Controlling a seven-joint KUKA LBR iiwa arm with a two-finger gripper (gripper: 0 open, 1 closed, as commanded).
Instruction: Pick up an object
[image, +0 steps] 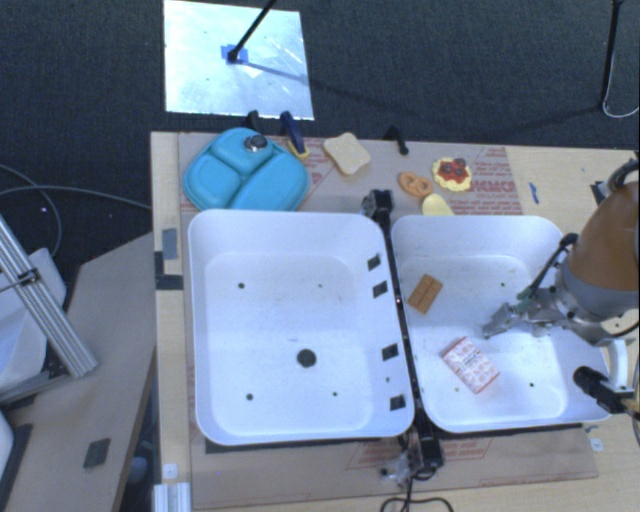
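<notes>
Red print runs across the cardboard (495, 185) at 1 o'clock behind the right bin (545, 235) and red marks cover the packet (470, 364) inside it, all too blurred to read.

Both bins (300, 240) are white. A tan waffle-patterned piece (425, 293) and a red-and-white speckled packet (470, 364) lie in the right one; a dark, perhaps black, disc (306, 358) marks the left.

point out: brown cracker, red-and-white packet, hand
brown cracker (425, 293), camera view, middle of its top face.
red-and-white packet (470, 364), camera view, middle of its printed face.
hand (497, 325), camera view, at its fingertips.
</notes>
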